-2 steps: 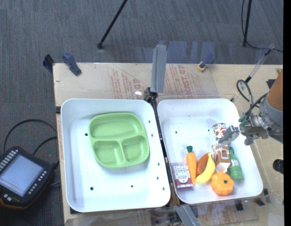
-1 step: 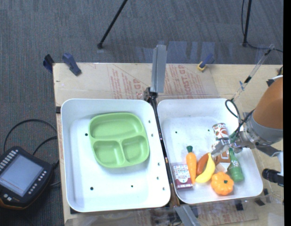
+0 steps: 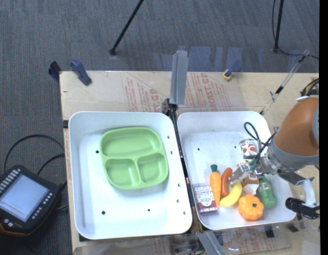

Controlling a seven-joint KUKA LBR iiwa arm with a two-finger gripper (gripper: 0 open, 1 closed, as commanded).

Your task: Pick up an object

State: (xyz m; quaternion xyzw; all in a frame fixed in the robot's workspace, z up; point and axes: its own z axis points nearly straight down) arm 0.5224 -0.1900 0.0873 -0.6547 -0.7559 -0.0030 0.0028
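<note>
Toy food lies clustered in the right bin [image 3: 206, 122] on the table [image 3: 121, 92], seen from the overhead camera: a carrot [image 3: 215, 183] and a red sausage [image 3: 226, 178] side by side, a banana [image 3: 232, 195] just below them, an orange pumpkin [image 3: 251, 207] at the bin's near edge, a green bottle [image 3: 267, 192] beside it, a red box [image 3: 205, 198] near the centre divider and a red-and-white can [image 3: 248, 147] farther back. The grey arm with its orange band [image 3: 298, 127] reaches in from the right, its gripper [image 3: 248, 170] low over the pile between the sausage, the can and the bottle. Whether the fingers are open or closed cannot be told from this angle. The left bin [image 3: 84, 142] holds a green divided plate [image 3: 135, 157]. A handheld controller [image 3: 23, 198] sits on the floor at left.
</note>
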